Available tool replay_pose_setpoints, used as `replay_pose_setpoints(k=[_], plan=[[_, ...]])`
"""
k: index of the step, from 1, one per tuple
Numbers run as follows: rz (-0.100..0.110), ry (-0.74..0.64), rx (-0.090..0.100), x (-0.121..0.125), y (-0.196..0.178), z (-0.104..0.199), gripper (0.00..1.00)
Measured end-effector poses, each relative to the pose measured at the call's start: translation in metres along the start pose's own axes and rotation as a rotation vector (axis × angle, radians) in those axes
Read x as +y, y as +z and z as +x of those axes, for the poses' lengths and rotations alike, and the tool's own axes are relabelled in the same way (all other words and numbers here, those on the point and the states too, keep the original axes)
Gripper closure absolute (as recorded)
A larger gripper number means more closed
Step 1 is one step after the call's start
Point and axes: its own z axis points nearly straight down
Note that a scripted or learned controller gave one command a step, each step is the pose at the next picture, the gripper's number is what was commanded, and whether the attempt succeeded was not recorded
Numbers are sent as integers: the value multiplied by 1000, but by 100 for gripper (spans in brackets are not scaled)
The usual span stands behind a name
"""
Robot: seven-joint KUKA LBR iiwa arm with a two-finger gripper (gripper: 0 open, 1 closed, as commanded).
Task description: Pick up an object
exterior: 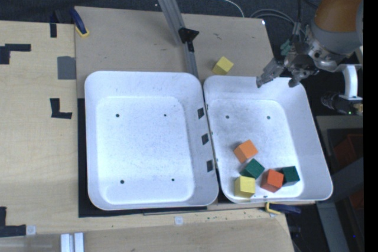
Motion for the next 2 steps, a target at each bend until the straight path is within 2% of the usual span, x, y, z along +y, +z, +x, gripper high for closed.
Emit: replay_pose_setpoints(k=[1, 2], plan=[[11, 2, 3, -50, 68, 23, 0], [0, 2, 0, -47, 64, 21, 0]])
